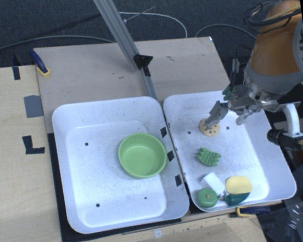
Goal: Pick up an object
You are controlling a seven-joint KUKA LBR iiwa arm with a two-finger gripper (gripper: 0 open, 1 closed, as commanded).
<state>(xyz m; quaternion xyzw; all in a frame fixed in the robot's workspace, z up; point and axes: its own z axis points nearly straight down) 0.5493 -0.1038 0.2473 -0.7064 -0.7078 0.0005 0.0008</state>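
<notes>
End effector [224,114] low in right white bin [272,184], one dark finger beside small round tan biscuit-like object [210,128]; grip state unclear, cannot tell. Risk: finger nudges biscuit sideways instead of straddling it, closing on nothing

A robotics lab: a wooden bench [12,165] marked with black tape, two white bins [68,124], loose cables [153,16] on dark carpet above.

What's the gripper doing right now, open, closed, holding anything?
Gripper: down in the right bin, right at the cookie; open or shut cannot be told.
</notes>
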